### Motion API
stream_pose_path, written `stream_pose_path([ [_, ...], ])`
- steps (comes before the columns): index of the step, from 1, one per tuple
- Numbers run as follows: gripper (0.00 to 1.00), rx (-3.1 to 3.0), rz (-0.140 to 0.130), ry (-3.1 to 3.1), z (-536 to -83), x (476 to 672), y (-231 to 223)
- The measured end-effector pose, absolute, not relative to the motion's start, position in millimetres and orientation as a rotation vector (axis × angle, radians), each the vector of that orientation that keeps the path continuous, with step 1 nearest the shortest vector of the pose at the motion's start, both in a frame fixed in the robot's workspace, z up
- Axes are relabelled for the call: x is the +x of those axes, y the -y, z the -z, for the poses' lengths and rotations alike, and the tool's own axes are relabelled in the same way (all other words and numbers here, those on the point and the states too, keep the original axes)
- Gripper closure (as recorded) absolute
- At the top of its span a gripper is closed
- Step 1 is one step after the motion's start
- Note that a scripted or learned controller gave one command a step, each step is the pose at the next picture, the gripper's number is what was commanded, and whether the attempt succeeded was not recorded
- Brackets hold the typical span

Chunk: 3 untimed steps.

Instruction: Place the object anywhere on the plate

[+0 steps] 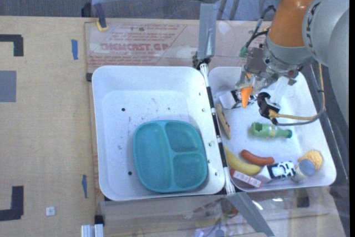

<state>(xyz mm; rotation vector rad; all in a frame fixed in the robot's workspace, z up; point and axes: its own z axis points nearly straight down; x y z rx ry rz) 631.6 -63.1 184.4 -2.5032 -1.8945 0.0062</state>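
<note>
Gripper (248, 92), over the right bin's (327, 175) rear-left corner, is clamped on an orange carrot (245, 96), while the teal plate (169, 156) sits at the left bin's (111, 80) front edge, rear half bare.

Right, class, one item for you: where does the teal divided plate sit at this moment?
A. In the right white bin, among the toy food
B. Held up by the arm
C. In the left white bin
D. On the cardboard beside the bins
C: the teal plate lies flat on the floor of the left bin, while the banana and green bottle lie in the right bin.
</note>
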Motion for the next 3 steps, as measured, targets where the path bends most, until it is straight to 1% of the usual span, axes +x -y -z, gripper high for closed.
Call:
stream_pose_path([
  [1,1.0,-2.362,-0.003,2.067,-184.4,598.4,-5.4],
  [2,0.0,-2.363,-0.003,2.067,-184.5,598.4,-5.2],
  [3,0.0,-2.243,-0.002,2.197,-184.1,517.2,24.5],
])
